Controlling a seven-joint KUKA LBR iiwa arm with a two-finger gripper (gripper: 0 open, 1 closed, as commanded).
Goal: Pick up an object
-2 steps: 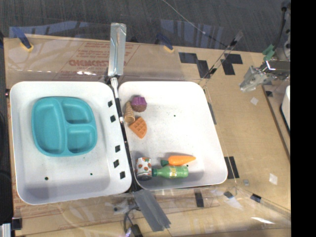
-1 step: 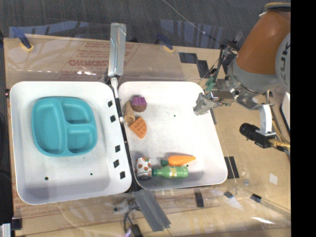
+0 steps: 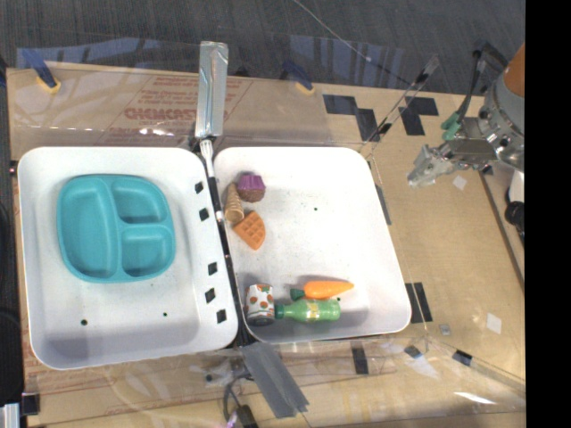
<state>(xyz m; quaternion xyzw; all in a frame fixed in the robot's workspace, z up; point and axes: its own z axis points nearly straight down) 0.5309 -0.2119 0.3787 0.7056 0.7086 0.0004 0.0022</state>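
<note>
A: Camera view: the end effector [image 3: 426, 169] is at the right, above the bare table [image 3: 464, 266], outside both bins. Nothing is between its parts, so it grasps no object. If it is released or clenched, I cannot tell; it is too small and grey against the table.

B: So the task is only at the beginning?

A: I judge yes. No object is lifted. All the objects lie in the right bin [image 3: 352, 230]. The approach, the descent, the grasp and the lift are all left to do.

B: Which objects are there?

A: Near the left wall of that bin, a purple toy [image 3: 252, 185], a cone [image 3: 233, 207] just beside it, and an orange waffle piece [image 3: 251, 231] below. Near the front edge, a small spotted can [image 3: 260, 301], a green bottle [image 3: 310, 310] and a toy carrot [image 3: 327, 288].

B: And the direction of them?

A: The carrot lies flat, long axis nearly left to right, its thin tip toward the right. The bottle lies almost parallel just below it, apparently touching, its neck toward the can. The left bin [image 3: 36, 266] holds a teal divided plate [image 3: 115, 226].
</note>
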